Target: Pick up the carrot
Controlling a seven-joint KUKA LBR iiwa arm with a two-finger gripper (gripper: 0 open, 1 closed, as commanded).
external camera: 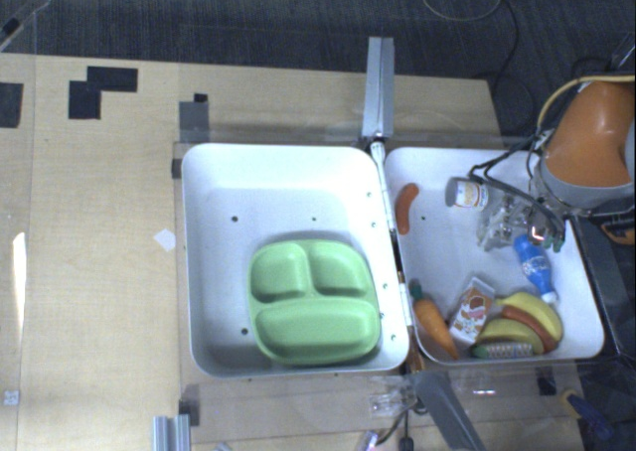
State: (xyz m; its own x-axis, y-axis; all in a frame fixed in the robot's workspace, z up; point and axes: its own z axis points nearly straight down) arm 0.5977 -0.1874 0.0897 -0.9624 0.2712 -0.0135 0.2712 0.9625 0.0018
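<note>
Nearest the lens, the end effector hangs over the right bin — whether it is parted or closed I cannot tell. Just beside it lie a blue bottle and a small jar. Farther off, bananas, a juice carton and a sausage. Against the bin's near-left corner lies the carrot, touching the carton. A green divided plate sits in the left bin on the wooden counter; dark carpet lies beyond. The arm reaches in from the right — orange band uppermost.
</note>
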